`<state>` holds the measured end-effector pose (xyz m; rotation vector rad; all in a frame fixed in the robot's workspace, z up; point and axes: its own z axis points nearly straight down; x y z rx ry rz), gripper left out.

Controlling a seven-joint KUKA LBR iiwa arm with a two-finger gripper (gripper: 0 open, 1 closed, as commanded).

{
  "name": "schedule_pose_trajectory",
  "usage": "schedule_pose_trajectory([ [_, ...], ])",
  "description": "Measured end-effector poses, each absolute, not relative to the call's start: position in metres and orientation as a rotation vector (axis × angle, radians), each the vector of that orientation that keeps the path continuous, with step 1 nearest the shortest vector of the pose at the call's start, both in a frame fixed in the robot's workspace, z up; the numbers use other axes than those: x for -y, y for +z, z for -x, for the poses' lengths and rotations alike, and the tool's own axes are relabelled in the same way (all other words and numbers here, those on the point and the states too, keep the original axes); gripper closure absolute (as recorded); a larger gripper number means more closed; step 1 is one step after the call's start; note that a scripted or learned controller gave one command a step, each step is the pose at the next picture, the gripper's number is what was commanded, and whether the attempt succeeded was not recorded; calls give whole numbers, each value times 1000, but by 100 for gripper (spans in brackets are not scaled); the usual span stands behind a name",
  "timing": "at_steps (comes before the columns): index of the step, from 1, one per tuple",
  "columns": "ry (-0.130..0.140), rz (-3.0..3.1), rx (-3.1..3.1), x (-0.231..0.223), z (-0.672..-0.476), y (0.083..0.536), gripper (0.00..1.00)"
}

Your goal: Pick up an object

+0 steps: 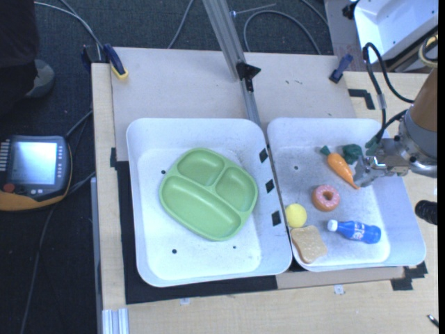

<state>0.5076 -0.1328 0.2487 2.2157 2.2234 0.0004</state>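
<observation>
Seeing gripper [364, 173] low in right bin [396, 245], fingertips at carrot [341, 167] tip; I cannot tell finger spread or grasp.

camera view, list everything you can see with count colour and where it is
bins: 2, white, side by side on the bench
divided plate: 1, green, left bin
carrot: 1, orange with green top, right bin, far side
donut: 1, pink, right bin middle
lemon: 1, yellow, right bin's left edge
bread slice: 1, tan, right bin's near corner
bottle: 1, blue, white cap, lying in right bin
pendant: 1, orange and grey, left of bench
gripper: 1, grey, beside the carrot
</observation>
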Motion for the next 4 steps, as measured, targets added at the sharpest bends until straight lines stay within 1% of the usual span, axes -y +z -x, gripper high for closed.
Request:
schedule_pose_trajectory([
  [1,-3,-2216,-2231,84,-530,232,100],
  [2,-2,-2215,-2231,31,-551,238,100],
  [3,-4,-2215,-2229,-11,-570,223,100],
  [4,-1,-2213,-2232,-62,-584,227,100],
])
